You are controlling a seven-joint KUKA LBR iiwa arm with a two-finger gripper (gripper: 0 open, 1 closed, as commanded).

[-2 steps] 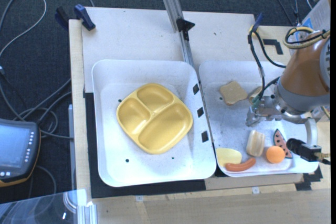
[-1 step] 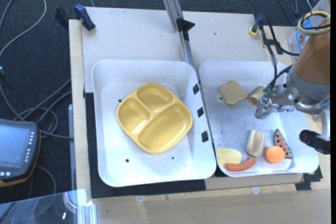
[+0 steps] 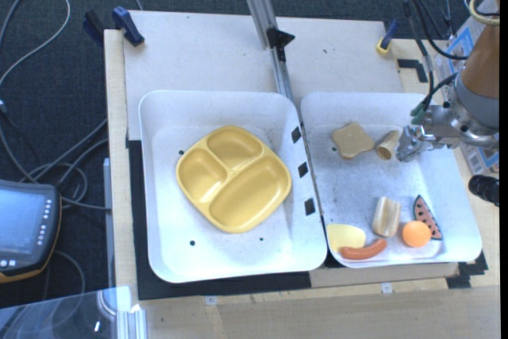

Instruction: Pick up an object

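Observation:
My gripper point(image 3: 407, 147) hangs over the upper right part of the right bin point(image 3: 468, 206), low above its floor. Just left of it, touching or nearly touching, lies a small tan cylinder point(image 3: 387, 144). A flat tan toast piece point(image 3: 352, 140) lies further left. Along the bin's front sit a tan bread roll point(image 3: 386, 216), an orange ball point(image 3: 416, 234), a watermelon slice point(image 3: 426, 217), a red sausage point(image 3: 363, 251) and a pale yellow piece point(image 3: 346, 235).
The left bin point(image 3: 159, 171) holds a yellow divided plate point(image 3: 233, 179). A metal pole point(image 3: 262, 4) slants over the ridge between the bins. Cables run along the arm at the right. A screen device point(image 3: 24, 226) lies off the bench at the left.

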